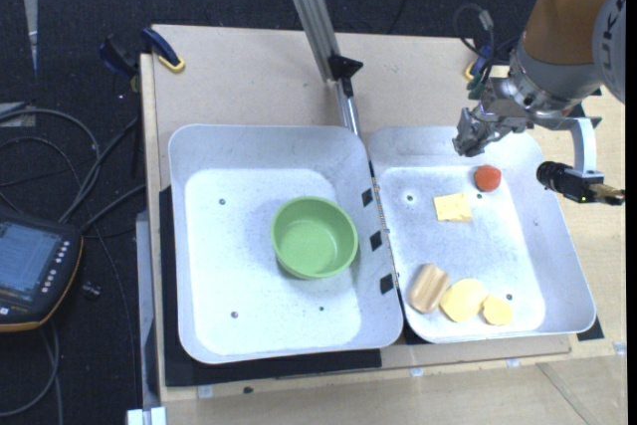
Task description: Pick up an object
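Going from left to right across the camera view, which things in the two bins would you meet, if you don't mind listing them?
green bowl → tan bread-like piece → yellow square slice → round yellow piece → red ball → small yellow piece. The gripper hangs above the right bin, near the red ball.

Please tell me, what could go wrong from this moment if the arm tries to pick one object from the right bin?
1. The red ball is round and lies close to the far wall of the right bin, so it may roll away or the gripper may hit the wall.
2. The tan piece, yellow disc and small yellow piece lie packed together; a grasp there may push neighbours or catch two.
3. The yellow slice looks flat, so fingers may slide over it.
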### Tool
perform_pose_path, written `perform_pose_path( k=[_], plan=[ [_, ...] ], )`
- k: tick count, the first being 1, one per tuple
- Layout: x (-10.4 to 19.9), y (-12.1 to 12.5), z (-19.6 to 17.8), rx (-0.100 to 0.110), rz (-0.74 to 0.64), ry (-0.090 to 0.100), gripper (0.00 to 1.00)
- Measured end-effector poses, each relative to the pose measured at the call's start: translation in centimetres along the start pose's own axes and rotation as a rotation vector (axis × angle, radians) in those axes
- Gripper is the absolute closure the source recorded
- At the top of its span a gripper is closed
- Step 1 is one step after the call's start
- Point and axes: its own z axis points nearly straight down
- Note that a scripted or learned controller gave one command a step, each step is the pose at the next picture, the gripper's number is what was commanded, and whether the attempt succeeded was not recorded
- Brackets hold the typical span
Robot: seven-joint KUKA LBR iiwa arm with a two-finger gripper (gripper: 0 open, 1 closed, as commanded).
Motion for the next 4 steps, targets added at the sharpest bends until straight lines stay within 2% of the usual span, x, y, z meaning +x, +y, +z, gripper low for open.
perform_pose_path(
  k=[1,2,3,4],
  plan=[
    [5.2,1.2,1.5,0.004,-0.004,0.001,1.0],
    [10.1,1.4,1.0,0.002,-0.004,0.001,1.0],
    [14.8,2.8,0.7,0.002,-0.003,0.001,1.0],
    [19.0,3.2,2.2,0.003,-0.003,0.0,1.0]
  ],
)
